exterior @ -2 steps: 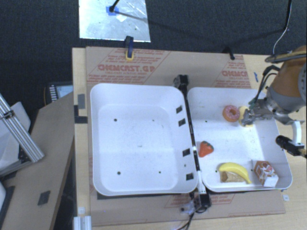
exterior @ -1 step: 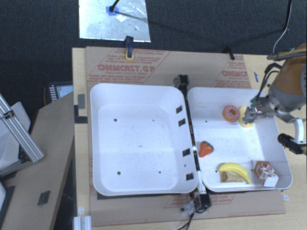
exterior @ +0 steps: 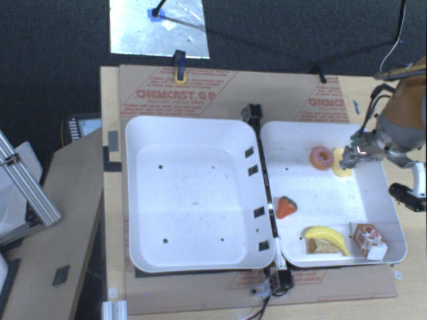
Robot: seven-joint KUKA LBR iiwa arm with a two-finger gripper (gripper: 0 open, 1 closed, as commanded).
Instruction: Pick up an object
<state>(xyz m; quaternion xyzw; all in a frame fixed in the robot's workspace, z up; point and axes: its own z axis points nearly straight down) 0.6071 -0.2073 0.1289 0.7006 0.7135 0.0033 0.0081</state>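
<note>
The right bin (exterior: 373, 192) holds a pink donut (exterior: 321, 157), a small pale yellow object (exterior: 343, 163), a red strawberry-like piece (exterior: 286, 207), a banana (exterior: 327, 235) lying over a slice of bread (exterior: 321, 247), and a small red and white box (exterior: 369, 241). My gripper (exterior: 357, 151) is low over the far right part of this bin, right against the yellow object's upper right side. The donut lies just left of that object.
The left bin (exterior: 137, 179) stands beside the right one, with a black clip strip (exterior: 260, 179) along the shared rim. The arm (exterior: 407, 112) comes in over the right bin's far right edge. A silver sheet (exterior: 159, 19) lies beyond the bench.
</note>
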